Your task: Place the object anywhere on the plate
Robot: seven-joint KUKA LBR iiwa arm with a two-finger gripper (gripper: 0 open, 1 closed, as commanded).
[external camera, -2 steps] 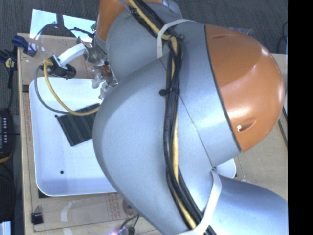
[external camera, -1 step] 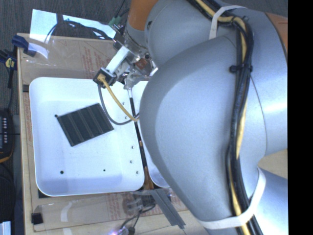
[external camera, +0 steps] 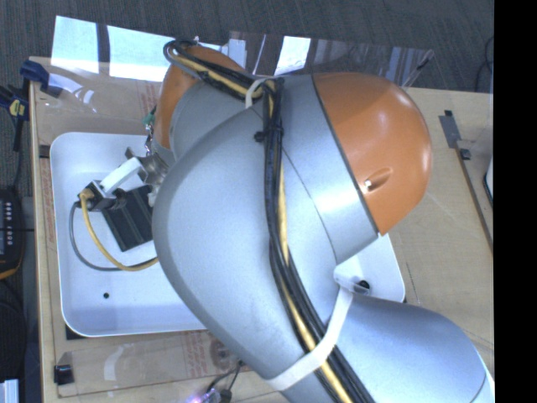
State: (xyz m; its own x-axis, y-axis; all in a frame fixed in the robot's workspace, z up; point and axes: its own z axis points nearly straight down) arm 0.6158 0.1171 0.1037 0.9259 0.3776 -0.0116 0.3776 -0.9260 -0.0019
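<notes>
My arm (external camera: 285, 225) reaches across the bench and covers most of both bins. Its wrist ends over the left white bin (external camera: 67, 225), near that bin's far right part. The gripper (external camera: 151, 151) sits there, largely hidden behind the arm's grey body and orange band. Something small and greenish (external camera: 148, 127) shows right at the gripper's far side; I cannot tell what it is. Whatever lies under the arm is hidden.
A small dark speck (external camera: 106, 295) lies on the left bin's floor near its front. A corner of the right bin (external camera: 388, 277) peeks out beside the arm. Bare wooden bench (external camera: 453, 191) runs along the right, with shiny film strips (external camera: 84, 44) at the back.
</notes>
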